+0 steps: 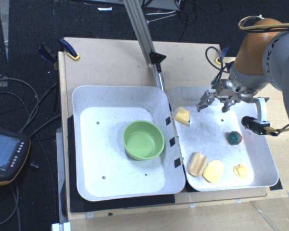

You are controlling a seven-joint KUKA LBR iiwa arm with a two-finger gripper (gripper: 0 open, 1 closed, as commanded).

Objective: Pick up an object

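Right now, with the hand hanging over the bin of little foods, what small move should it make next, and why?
Probably drop straight down a little with fingers spread. The hand hovers open above the right bin, holding nothing. The yellow block lies just to its left, so a slight shift that way first seems wise.

Single fixed camera, mounted above the surface (111,66), looking down at a slant. Far enough back to take in both white bins whole: left bin (86,129), right bin (260,162). Far edge of the surface sits toward frame top, dark floor beyond. Arm (265,57) enters from frame right. One view, so no overlap to record.
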